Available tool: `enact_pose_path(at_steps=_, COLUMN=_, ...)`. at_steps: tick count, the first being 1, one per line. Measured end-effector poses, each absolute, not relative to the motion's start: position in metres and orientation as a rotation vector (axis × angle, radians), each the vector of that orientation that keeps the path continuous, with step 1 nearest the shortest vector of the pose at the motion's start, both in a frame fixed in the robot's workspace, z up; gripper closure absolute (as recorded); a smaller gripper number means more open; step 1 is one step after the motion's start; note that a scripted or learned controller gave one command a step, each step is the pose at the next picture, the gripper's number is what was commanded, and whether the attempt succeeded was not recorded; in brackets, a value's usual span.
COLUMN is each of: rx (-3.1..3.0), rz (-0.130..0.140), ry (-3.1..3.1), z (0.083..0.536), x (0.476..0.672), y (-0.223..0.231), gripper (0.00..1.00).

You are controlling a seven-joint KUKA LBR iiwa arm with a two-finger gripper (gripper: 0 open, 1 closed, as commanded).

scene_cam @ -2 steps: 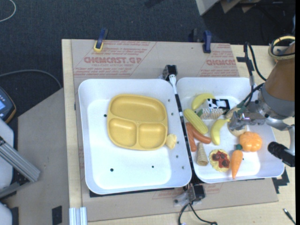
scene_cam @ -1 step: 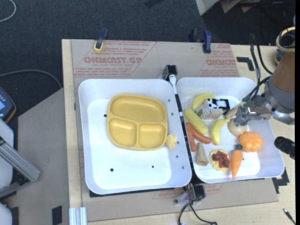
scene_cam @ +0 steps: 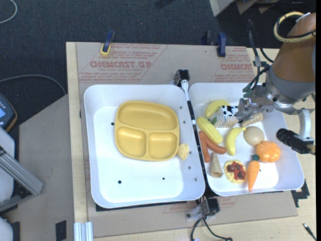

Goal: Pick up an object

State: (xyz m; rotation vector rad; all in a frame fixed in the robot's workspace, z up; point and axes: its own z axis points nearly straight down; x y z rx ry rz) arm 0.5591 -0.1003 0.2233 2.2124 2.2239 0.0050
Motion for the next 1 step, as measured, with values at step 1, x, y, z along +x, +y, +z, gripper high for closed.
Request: enact_pose_path(at_steps=1, rx=2.215, rz=0.004, ry=2.221, z=0.2149, x=0.6058, y=-0.088, gripper=1.0)
